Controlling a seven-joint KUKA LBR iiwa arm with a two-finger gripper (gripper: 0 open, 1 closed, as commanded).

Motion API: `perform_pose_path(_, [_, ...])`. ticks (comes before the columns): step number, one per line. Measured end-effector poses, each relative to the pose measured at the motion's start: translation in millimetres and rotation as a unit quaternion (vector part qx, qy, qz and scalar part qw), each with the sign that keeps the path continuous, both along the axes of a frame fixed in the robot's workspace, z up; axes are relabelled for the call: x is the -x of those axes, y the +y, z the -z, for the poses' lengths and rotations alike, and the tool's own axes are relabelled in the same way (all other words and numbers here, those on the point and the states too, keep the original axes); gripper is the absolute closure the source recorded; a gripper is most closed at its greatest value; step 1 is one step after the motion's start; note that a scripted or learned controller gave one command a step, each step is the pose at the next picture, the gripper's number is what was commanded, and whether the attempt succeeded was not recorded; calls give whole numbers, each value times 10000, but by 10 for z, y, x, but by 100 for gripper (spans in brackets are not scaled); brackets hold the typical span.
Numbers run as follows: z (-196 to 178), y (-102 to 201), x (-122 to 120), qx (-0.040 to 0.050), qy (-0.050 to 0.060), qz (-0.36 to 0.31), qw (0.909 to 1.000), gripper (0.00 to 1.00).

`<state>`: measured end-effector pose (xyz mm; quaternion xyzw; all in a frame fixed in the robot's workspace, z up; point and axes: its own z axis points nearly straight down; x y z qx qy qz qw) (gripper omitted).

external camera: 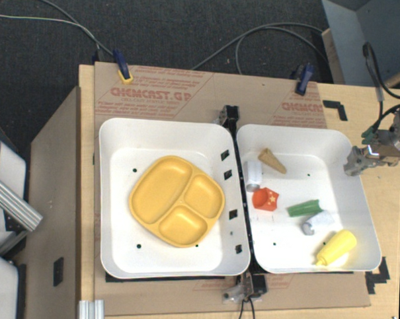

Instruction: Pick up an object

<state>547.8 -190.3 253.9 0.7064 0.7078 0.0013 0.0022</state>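
The right bin (290, 134) holds several small things. A tan wedge (273, 161) lies near its back, with a white cylinder (253, 172) to its left by the bin's left wall. A red piece (265, 199) sits left of the middle, and a green stick (304, 208) lies to its right. Below the stick is a white and grey piece (316, 221). A yellow bottle-shaped object (336, 247) rests at the front right corner. My gripper (357, 161) hovers over the right rim of this bin, apart from all of them, with nothing seen in it.
The left bin (114, 251) holds a yellow divided plate (177, 201). A black divider (237, 190) runs between the two bins. Blue clamps (122, 66) (303, 79) and cables sit at the back of the cardboard-covered bench.
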Motion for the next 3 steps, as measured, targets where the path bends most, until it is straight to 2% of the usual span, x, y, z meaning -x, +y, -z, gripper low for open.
perform_pose_path(1, [75,585,-232,-19,15,-27,10000,100])
perform_pose_path(3, [327,1629,-544,-19,26,-21,10000,100])
